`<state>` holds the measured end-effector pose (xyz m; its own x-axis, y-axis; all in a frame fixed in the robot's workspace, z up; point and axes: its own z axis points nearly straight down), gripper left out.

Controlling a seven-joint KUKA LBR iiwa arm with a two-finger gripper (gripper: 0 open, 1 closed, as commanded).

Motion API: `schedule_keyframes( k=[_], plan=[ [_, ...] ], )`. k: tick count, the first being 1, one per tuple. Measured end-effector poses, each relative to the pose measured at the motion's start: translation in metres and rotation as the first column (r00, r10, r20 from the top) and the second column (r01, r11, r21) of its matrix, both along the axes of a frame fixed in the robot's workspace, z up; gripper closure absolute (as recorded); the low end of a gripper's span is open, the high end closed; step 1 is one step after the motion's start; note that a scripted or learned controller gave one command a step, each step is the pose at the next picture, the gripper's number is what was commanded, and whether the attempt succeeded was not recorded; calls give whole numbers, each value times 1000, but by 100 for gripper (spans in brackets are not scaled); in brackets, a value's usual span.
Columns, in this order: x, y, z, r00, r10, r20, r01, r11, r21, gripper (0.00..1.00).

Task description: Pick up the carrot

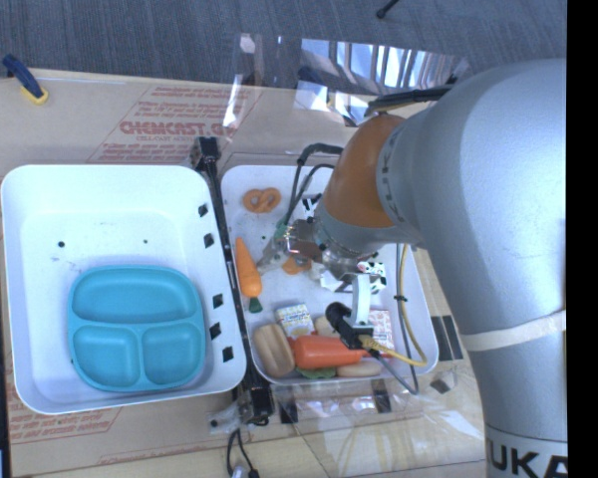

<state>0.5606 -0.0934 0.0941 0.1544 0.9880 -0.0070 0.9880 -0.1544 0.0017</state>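
Looking down on your bench, you have 2 shallow white bins side by side: the left bin [20,267] and the right bin [426,352].

Item 1, the carrot [247,270]: a slim orange toy tapering to a point at its far end, with a small dark green stub at its near end. It lies lengthwise along the right bin's left wall, just beside the black divider between the bins, apart from the other pieces.

Item 2, the gripper [297,252]: it sits low over the middle of the right bin, to the right of the carrot and not touching it. You cannot tell from this view how its jaws stand. The grey arm [478,197] with its orange band covers much of the bin's far right.

Item 3, a blue 3-compartment plate [135,327] in the left bin's near half.

Item 4, other toy food in the right bin: a pretzel [262,200] at the far end, a bread roll [273,350] and a red-orange piece [321,351] at the near end.
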Motion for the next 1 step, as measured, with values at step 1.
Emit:
schedule_keyframes(
  k=[1],
  plan=[
    [0, 2, 9, 1000, 5, -4, -5, 1000, 4, 100]
  ],
)
